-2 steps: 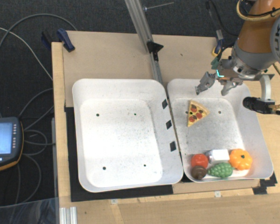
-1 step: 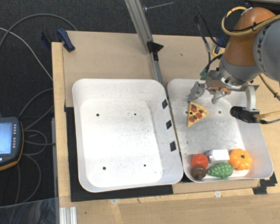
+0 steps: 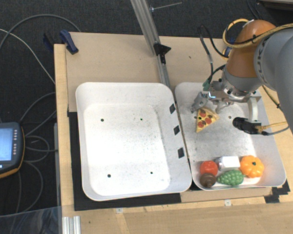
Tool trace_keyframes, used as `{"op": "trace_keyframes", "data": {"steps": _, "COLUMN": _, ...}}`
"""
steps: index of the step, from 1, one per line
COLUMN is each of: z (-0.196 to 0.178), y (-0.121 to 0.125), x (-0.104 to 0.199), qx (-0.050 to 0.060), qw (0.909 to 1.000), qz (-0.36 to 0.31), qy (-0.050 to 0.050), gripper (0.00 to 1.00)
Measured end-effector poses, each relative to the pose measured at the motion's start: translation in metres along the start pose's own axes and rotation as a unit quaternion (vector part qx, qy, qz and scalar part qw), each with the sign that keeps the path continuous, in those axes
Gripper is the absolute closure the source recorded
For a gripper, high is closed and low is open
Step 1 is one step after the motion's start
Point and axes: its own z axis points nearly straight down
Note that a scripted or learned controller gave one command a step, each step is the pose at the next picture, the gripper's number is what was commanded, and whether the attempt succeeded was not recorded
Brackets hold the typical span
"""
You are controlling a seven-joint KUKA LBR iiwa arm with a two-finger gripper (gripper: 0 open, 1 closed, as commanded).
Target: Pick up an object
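A toy pizza slice (image 3: 205,119) lies in the upper left part of the right bin (image 3: 263,145), its point towards the front. My gripper (image 3: 208,103) is right at the slice's crust end, just behind it, under the orange-banded wrist (image 3: 246,48). Whether it grips the slice is unclear from this angle. Along the right bin's front edge sit a red tomato (image 3: 209,167), a brown round piece (image 3: 208,180), a green bumpy vegetable (image 3: 230,178), a white block (image 3: 230,162) and an orange pumpkin (image 3: 252,165).
The left bin (image 3: 122,140) stands beside the right one, parted by a rim with black clips (image 3: 176,129). A metal post (image 3: 146,23) rises behind the bins. A black cable plug (image 3: 246,125) hangs over the right bin. A pendant (image 3: 5,147) lies far left.
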Motion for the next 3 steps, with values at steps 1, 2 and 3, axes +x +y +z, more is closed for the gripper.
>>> {"op": "trace_keyframes", "data": {"steps": 1, "z": 0.016, "y": 0.004, "x": -0.001, "qx": -0.01, "qw": 0.9999, "qz": 0.0, "qy": -0.003, "gripper": 0.0}}
{"op": "trace_keyframes", "data": {"steps": 2, "z": 0.009, "y": 0.002, "x": 0.001, "qx": -0.005, "qw": 1.0, "qz": 0.0, "qy": 0.0, "gripper": 1.0}}
{"op": "trace_keyframes", "data": {"steps": 3, "z": -0.05, "y": 0.007, "x": -0.008, "qx": -0.008, "qw": 1.0, "qz": 0.0, "qy": -0.001, "gripper": 1.0}}
